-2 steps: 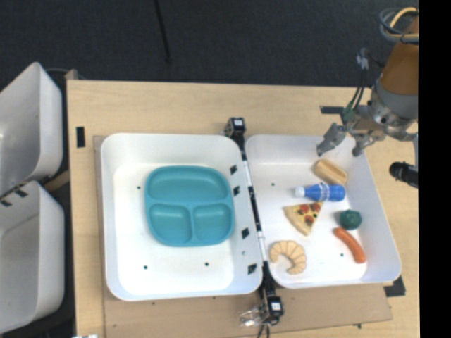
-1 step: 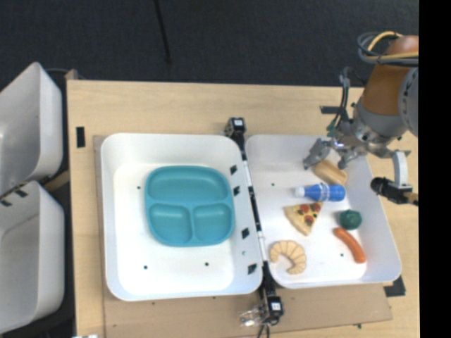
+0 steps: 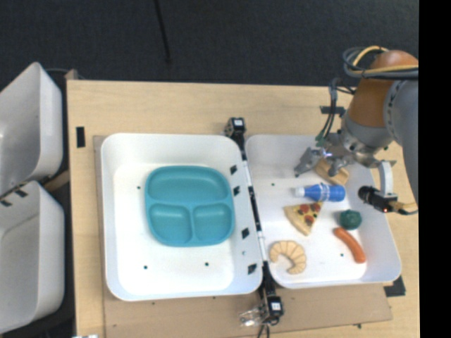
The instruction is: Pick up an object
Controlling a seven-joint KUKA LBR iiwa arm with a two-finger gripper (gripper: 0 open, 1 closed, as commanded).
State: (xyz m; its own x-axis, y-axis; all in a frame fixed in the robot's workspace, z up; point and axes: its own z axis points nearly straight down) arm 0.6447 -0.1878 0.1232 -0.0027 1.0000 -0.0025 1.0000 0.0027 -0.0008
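Over the right-hand bin (image 3: pixel 394 259), seen from the fixed camera above the bench, the gripper (image 3: pixel 325 162) hangs low near the far wall with its two fingers spread apart; a small tan object (image 3: pixel 333 172) lies under and between them, but nothing shows it clamped, so I judge the jaws open and empty. Just beside it, nearer the camera, lies a small bottle (image 3: pixel 320 192) on its side, white with a blue end. Next come a toy pizza slice (image 3: pixel 304 217), a croissant (image 3: pixel 289 255), a small green piece (image 3: pixel 349 219) and an orange-red sausage (image 3: pixel 351 245), all a little apart from one another. The left bin (image 3: pixel 113 273) holds a teal divided plate (image 3: pixel 189 204).

These look like light, stiff plastic play foods, unlikely to break but smooth enough to slip. The bottle, being round, would likely roll unless taken across its middle; the tan piece looks best closed on across its narrow width, straight from above.
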